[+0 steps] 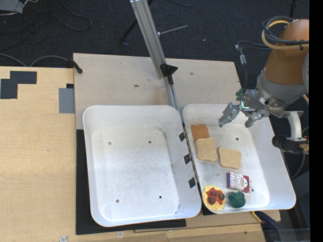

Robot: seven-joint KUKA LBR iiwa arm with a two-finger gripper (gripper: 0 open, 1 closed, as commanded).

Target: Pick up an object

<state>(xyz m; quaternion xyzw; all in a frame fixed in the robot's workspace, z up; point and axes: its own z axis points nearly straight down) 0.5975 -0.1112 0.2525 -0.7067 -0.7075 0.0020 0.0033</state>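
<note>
You see the gripper [238, 115], fingers spread and empty, above the right bin [272, 150], apart from the bread slices [206, 148]: no object picked yet, grasp remaining.

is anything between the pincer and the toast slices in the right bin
Nothing visible. The pincer hangs over the bare far part of the right bin, and only white floor lies between it and the toast slices nearer the front.
</note>
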